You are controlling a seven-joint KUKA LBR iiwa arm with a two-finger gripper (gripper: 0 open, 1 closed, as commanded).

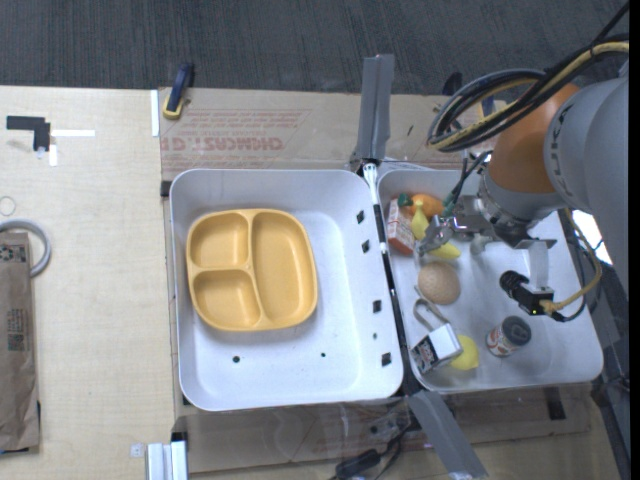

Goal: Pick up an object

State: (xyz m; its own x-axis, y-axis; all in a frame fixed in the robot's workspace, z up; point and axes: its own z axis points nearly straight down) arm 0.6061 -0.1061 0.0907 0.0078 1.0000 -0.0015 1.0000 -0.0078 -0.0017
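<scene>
Wooden bench (90, 268), cardboard (270, 133) lettering reversed, unreadable, fingers (437, 236) state unclear, yellow tray (252, 268).

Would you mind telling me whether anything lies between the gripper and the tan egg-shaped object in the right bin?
Nothing visible blocks it. The gripper hangs just above the tan egg-shaped object, with a small yellow piece lying between them on the right bin floor. The orange and red items sit beyond the gripper, out of the way.
</scene>
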